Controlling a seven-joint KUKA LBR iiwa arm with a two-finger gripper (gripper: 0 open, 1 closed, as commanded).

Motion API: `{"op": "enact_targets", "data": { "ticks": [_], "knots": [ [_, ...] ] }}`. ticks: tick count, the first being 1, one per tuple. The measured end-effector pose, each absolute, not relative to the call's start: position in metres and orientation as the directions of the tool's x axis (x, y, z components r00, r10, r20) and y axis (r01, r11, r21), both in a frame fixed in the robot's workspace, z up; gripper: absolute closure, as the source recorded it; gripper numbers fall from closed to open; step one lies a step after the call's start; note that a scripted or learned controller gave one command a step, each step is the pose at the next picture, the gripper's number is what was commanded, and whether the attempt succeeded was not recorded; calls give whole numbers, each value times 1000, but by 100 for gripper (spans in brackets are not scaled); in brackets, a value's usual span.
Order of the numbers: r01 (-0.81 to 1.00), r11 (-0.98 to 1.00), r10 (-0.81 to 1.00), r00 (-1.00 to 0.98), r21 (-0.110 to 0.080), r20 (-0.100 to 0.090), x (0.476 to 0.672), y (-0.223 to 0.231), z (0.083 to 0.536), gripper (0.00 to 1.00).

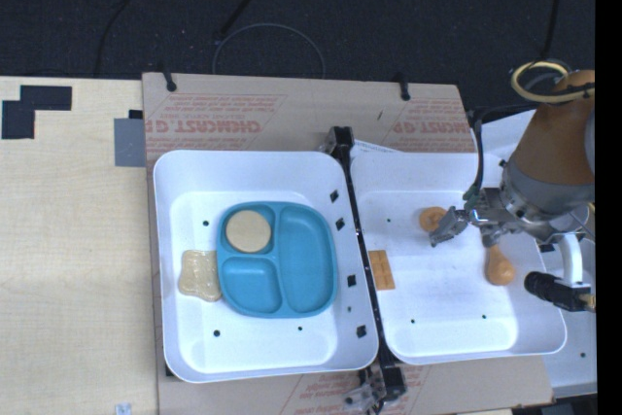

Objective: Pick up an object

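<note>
The grey arm with the orange band is reaching in from the right and hanging over the right-hand shallow white bin, with its two-finger gripper sitting low over the upper middle of that bin. Whether the gripper is spread or closed cannot be told from this slanted view, since the metal parts are blurring together there. A small rounded orange-tan food piece is lying on the bin floor just beside the gripper, at its left tip, so close that it is hard to say whether the two are touching; nothing is visibly sitting between the gripper's parts. A second, oval tan-orange piece is resting on the floor of the same bin, to the right of and below the gripper, near the arm's wrist and apart from the first piece. In the left-hand shallow white bin a blue plastic tray with three compartments is lying flat, holding a round beige disc in its upper-left compartment. A pale yellow flat piece is lying against the tray's left edge.
</note>
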State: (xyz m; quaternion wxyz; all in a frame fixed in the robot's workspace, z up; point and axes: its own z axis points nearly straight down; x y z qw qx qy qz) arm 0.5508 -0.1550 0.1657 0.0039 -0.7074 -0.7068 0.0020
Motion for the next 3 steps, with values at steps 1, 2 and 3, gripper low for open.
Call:
{"op": "enact_targets", "data": {
  "ticks": [1, 2, 3],
  "knots": [
    [1000, -1, 1000, 1, -9, 3, 549, -155, 101, 0],
    [1000, -5, 1000, 5, -6, 2, 549, -156, 115, 100],
    [1000, 0, 1000, 0, 3, -1, 557, -164, 173, 100]
  ]
}}
